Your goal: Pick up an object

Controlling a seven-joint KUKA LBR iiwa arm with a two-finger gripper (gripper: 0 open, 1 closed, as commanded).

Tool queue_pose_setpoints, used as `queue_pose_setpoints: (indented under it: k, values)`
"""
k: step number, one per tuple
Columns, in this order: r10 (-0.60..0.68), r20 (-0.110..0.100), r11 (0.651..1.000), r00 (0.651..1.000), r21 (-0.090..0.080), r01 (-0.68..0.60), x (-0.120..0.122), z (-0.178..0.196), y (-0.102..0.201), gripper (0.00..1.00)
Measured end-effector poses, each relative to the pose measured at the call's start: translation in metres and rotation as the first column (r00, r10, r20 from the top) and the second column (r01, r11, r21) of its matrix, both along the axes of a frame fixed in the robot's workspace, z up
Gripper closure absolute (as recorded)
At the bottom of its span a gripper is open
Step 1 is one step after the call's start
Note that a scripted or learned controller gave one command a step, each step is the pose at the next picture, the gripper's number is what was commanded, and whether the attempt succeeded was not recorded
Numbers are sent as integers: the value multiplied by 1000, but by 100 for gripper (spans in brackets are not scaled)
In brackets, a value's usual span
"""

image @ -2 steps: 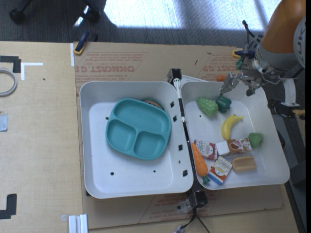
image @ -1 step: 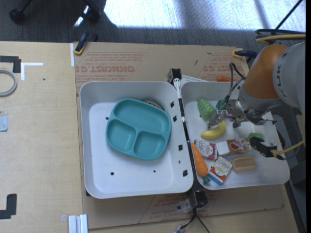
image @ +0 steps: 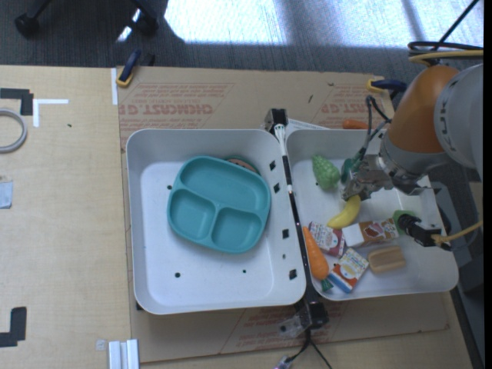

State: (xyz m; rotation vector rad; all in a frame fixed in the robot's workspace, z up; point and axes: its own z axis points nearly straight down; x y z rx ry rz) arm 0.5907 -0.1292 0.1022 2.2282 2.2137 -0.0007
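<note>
the arm [image: 430,121] is reaching in from the right over the right bin [image: 430,283], its orange band sitting above the wrist. the claw [image: 360,184] is hanging low in the upper middle of that bin, just above the top end of a yellow banana [image: 344,214] and just to the right of a green leafy toy [image: 327,172]. whether it is open or closed is not something i can tell, since the wrist is covering that part, and nothing is visibly being gripped.

the other things are lying in the lower half of the right bin: an orange carrot [image: 315,257] along the left wall, a red-and-white packet [image: 328,238] just beside it, another small packet [image: 351,269] below, a red wrapper [image: 379,230] to the right of the banana, and a tan block [image: 386,260] near the lower right.

the left bin [image: 154,283] is carrying a teal divided plate [image: 219,204]. both bins are sitting on cardboard on the bench [image: 61,229].
</note>
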Motion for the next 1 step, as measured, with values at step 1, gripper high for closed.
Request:
queue_pose_setpoints:
  k: [1]
  values:
    - [8,1,1000,1000,0,-8,3,106,64,100]
